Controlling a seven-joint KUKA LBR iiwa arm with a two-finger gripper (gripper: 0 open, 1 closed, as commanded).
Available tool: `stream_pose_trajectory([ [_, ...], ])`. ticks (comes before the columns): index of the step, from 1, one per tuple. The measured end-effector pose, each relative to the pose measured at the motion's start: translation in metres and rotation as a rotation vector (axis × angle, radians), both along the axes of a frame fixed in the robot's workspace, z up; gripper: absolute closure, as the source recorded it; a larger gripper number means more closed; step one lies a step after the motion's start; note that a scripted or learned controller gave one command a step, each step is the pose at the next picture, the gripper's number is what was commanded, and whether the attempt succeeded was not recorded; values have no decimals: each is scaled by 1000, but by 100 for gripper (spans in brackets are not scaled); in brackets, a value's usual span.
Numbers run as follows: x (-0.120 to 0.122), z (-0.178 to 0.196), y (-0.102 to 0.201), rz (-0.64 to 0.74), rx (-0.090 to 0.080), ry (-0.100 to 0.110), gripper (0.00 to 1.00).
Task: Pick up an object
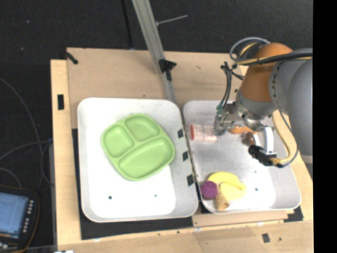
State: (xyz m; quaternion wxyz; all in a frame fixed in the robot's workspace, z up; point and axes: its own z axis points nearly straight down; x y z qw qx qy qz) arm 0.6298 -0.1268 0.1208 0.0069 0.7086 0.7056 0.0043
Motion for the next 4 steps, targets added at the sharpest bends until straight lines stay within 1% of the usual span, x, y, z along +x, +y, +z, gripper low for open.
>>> stream_pose_trajectory([
  [1,-5,47,3,5,2,10,100],
  [2,-4,111,7,7,2,8,100],
  [3,-3,165,5,7,2,9,100],
  [4,-22,149,52,9,4,16,100],
])
